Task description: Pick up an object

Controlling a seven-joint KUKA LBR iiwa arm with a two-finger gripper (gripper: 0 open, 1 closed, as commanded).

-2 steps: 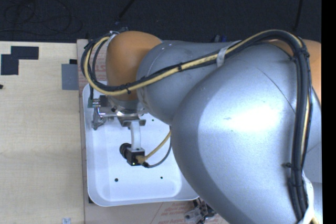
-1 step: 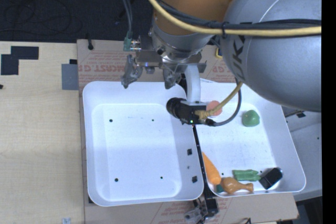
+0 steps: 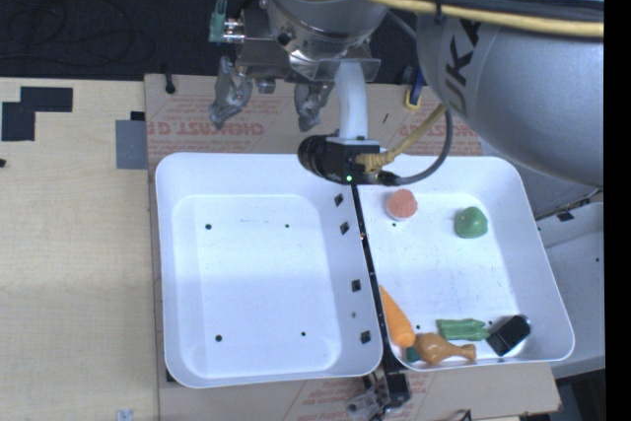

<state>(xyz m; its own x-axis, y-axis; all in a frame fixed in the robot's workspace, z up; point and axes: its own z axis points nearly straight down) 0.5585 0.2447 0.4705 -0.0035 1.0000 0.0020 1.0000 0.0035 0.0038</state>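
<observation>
the object to be picked is not fixed, so any piece in the right bin [image 3: 513,202] could serve: a pink disc [image 3: 401,204] and green lump [image 3: 471,222] lie apart near the far side, while an orange carrot [image 3: 395,315], a tan piece [image 3: 441,348], a green stick [image 3: 461,328] and a black block [image 3: 509,334] crowd the near corner. the left bin [image 3: 251,281] sits alongside. the gripper [image 3: 271,106] hangs above the far rim over the table; its fingers [image 3: 233,102] seem spread and carry nothing, probably poised before a descent.
</observation>
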